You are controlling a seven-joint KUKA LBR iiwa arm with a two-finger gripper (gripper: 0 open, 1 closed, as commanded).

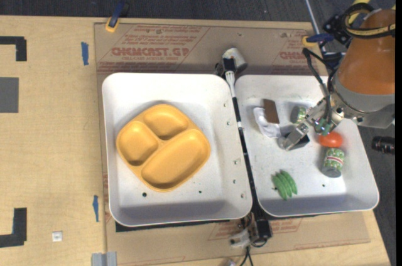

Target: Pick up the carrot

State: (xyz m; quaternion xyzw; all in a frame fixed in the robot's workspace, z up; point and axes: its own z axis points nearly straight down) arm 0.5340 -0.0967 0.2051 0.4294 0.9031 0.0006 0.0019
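In the right bin point(361, 192), the jaws hang beside the carrot point(332, 140), seemingly unclosed; nothing lifted yet.

We look down from one fixed camera set above the worktop point(50, 133), tilted at a slant and far enough back to take in both white bins point(119, 95) side by side; the arm point(370, 64) enters from our right edge.
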